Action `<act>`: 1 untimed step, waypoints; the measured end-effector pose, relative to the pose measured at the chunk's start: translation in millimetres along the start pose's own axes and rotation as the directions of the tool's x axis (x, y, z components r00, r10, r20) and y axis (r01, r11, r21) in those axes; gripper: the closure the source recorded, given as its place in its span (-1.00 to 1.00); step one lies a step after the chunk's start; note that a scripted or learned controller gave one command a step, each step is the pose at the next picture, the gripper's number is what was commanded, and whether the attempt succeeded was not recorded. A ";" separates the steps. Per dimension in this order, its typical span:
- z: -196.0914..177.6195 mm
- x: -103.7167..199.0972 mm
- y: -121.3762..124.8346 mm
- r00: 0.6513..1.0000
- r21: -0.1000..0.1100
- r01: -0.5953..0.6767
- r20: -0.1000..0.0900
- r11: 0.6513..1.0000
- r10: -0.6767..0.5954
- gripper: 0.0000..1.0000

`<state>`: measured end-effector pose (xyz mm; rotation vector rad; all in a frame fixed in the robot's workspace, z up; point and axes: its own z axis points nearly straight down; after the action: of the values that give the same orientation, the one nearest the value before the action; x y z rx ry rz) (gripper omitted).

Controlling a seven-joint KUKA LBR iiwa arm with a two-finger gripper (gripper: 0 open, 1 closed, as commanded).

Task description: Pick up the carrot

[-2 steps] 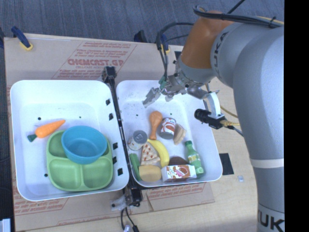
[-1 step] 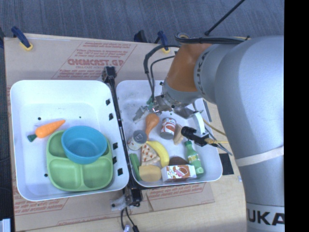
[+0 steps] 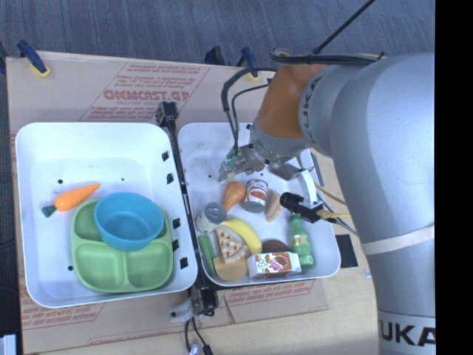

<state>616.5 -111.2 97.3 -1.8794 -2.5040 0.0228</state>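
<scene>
The small orange plastic toy carrot with a green stub (image 3: 72,197) lies alone in the left white bin (image 3: 29,146); likely light, rigid and slick, best pinched across its thicker middle. Whether the gripper (image 3: 235,161) is clenched or released, I cannot tell.

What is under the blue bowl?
The round blue plastic bowl sits on a light green divided plastic plate in the left white bin. The bowl covers the plate's upper part, so anything lying there is hidden.
</scene>
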 end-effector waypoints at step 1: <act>0.1 -0.1 -0.1 1.000 0.000 0.000 0.000 1.000 0.000 -1.00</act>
<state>616.4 -111.4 97.2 -1.8792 -2.5043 0.0237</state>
